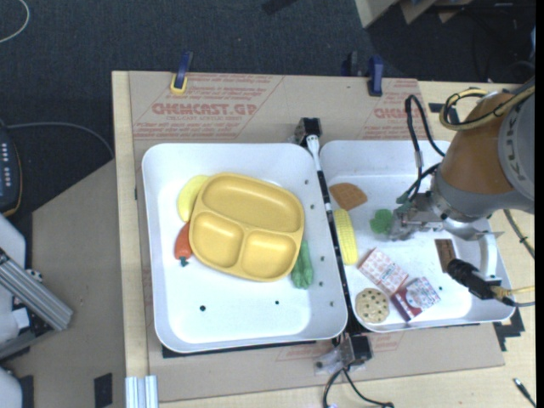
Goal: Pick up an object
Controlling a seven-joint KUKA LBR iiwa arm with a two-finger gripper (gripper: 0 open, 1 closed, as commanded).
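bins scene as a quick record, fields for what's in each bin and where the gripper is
left bin: yellow tray, banana and red pepper at its left edge, green veg at its right
right bin: brown piece, corn, green item, packets, cookie
gripper: over right bin, beside green item
held: nothing seen between fingers

Two shallow white plastic bins (170, 253) — one yellow three-compartment tray (245, 225), one round cookie (371, 305), two red-and-white wrapped packets (384, 271) — one corn cob (345, 235).
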